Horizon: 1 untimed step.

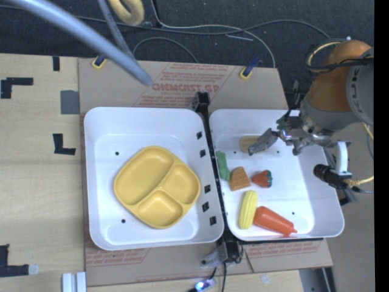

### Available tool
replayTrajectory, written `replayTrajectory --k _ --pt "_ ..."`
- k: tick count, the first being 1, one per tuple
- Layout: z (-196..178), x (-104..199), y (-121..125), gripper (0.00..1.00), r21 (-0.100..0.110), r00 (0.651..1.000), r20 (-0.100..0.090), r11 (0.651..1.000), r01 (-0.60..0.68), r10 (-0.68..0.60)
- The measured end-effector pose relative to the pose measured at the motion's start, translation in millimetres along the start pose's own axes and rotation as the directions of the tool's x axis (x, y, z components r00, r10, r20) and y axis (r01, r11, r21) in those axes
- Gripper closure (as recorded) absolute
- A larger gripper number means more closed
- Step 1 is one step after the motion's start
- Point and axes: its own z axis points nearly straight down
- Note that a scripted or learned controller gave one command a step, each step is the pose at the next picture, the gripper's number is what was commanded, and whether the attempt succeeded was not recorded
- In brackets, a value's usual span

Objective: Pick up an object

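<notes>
Over the back part of the right bin, the gripper hangs just above or against a small tan piece lying near the bin's back wall, and whether it is open or closed on anything I cannot tell, since the dark tip blurs into its own shadow. This looks like the approach step of the pick: the arm has its wrist over the bin's back right corner and nothing can be seen lifted clear of the floor. The tan piece seems the likeliest target, being nearest the tip; the next move would call for a settled descent over it and a firm close before any lift, and its place close to the wall may leave little room on that side. Other candidates lie further forward in the same bin: a green piece along the left wall, an orange wedge just beside it, a small red fruit near the middle, then a yellow corn cob and an orange carrot touching or nearly touching toward the front edge. The left bin holds a yellow divided plate, lying flat across its middle, with its three compartments bare.
</notes>
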Motion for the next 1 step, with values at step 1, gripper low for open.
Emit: replayTrajectory --k 1 --pt "57.7 -5.3 -9.0 0.00 0.001 1.000 0.000 1.000 -0.001 0.001"
